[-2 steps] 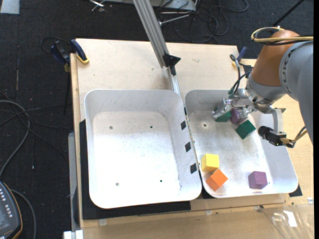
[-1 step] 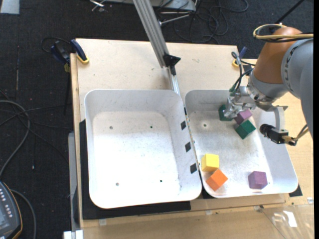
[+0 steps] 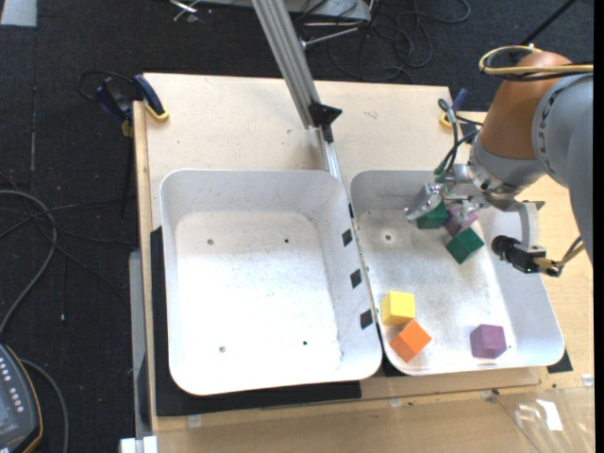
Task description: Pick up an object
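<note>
White plastic forms the right bin (image 3: 528, 333), the landmark here. Over its far end hangs the gripper (image 3: 445, 213), low above the floor; whether its fingers are spread or pinched cannot be told. A green block (image 3: 464, 245) lies just beside it, a darker green piece (image 3: 433, 220) under it. At the bin's near end sit a yellow cube (image 3: 397, 307), touching an orange cube (image 3: 411, 340), and a purple cube (image 3: 487, 341) apart from them

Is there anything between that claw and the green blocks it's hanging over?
Nothing visible. The claw sits right above the two green blocks in the right bin; the yellow, orange and purple cubes lie apart, near the front.
</note>
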You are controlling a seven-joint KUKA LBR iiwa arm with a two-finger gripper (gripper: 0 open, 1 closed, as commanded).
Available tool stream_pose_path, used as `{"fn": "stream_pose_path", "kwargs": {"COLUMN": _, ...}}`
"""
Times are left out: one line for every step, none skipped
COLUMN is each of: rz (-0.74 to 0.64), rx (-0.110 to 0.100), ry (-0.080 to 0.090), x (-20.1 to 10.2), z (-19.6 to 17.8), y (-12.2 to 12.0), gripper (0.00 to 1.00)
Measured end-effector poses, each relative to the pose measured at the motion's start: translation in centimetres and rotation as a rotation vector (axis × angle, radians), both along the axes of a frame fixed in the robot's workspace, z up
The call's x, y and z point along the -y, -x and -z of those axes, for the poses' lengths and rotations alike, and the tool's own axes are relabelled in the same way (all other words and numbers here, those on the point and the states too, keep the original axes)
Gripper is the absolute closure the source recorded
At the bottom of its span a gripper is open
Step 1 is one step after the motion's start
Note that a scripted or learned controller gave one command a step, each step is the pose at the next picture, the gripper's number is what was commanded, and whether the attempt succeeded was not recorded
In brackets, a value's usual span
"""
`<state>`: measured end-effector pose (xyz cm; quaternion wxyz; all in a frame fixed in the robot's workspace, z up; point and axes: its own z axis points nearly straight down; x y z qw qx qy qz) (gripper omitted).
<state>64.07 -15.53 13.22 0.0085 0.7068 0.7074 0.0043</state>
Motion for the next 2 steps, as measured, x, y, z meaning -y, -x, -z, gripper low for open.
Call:
{"fn": "stream_pose_path", "kwargs": {"rz": -0.007, "rx": 0.004, "ry": -0.004, "x": 2.1, "z": 1.5, "y": -1.6, "gripper": 0.00}}
{"fn": "stream_pose_path", "kwargs": {"rz": 0.004, "rx": -0.010, "ry": -0.001, "x": 5.7, "z": -5.3, "y": 1.4, "gripper": 0.00}}
